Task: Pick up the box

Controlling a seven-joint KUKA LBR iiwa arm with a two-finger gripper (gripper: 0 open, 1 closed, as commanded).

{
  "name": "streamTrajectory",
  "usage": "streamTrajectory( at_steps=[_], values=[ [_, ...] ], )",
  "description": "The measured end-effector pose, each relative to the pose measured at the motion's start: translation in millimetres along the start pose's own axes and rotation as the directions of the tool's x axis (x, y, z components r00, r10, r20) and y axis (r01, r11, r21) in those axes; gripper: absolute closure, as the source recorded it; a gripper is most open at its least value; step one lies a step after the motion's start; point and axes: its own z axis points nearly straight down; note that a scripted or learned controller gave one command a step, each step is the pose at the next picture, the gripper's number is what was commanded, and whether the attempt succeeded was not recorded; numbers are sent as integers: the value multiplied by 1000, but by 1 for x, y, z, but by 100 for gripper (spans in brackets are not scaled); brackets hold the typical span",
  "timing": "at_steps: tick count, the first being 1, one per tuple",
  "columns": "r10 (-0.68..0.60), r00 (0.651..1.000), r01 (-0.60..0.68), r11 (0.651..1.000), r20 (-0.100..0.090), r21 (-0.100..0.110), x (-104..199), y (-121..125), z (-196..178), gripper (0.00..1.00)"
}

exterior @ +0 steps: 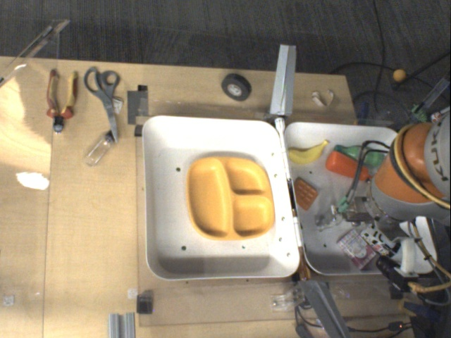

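Purple-and-white print marks the box [359, 245], lying flat near the front edge of the right bin [331, 263], just beside the gripper [350, 213], which hangs over the bin floor; how wide it stands, I cannot tell. Further back lie a brown packet [306, 192], a carrot [343, 163] and a banana [309, 152]. The left bin [162, 189] holds a yellow divided tray [230, 196].

It looked like a robotics lab or workshop bench. A plywood bench top [84, 210] carried scissors [106, 97], red-handled pliers [60, 97] and a roll of black tape [236, 86], with loose cables [384, 27] trailing over dark carpet [176, 13] behind, possibly an office floor.
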Motion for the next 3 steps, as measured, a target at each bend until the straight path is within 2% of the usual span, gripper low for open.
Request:
streamTrajectory(
  at_steps=[1, 2, 3],
  values=[
    [-27, 1000, 27, 1000, 3, 1, -30, 0, 0, 0],
    [167, 986, -167, 986, 6, -2, -3, 0, 0, 0],
    [45, 999, -45, 999, 3, 2, -46, -1, 1, 0]
  ],
)
